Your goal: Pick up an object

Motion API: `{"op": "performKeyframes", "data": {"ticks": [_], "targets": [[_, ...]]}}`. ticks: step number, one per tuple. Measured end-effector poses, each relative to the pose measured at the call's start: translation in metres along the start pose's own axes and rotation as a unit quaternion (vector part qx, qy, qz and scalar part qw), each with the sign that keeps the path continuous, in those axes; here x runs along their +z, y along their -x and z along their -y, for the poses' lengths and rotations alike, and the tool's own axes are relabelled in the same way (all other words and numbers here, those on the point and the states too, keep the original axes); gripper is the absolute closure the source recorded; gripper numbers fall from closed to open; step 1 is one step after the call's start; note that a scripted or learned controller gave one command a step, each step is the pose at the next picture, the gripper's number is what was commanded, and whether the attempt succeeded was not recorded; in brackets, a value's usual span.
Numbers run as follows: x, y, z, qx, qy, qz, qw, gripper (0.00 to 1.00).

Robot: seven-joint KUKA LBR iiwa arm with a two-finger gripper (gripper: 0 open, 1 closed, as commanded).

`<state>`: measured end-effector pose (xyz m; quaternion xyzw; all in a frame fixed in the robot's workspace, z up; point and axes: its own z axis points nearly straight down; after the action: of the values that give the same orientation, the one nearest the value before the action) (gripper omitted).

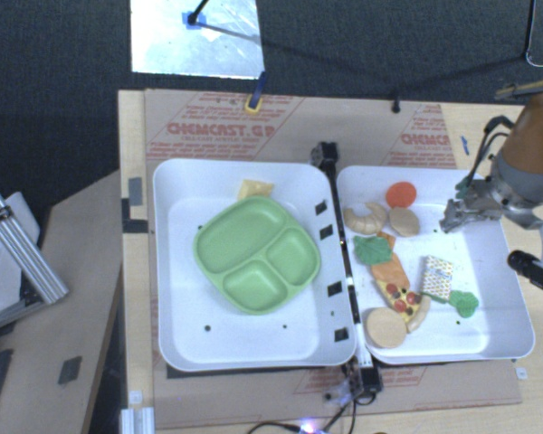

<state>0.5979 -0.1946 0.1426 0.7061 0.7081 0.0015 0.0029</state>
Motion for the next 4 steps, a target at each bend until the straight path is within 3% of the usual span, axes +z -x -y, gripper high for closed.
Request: {"op": "performKeyframes", "data": {"ticks": [1,2,4], "targets": [[-0.064,0.007,-0.002,0.0,0.001,0.001,1.0,1.0],[-0.083,0.007,-0.003,-0.001,-0.001,0.0,1.0,1.0],[-0.067,-0.1,-0.002,-0.003,-0.003,-0.002,1.0,1.0]]}}
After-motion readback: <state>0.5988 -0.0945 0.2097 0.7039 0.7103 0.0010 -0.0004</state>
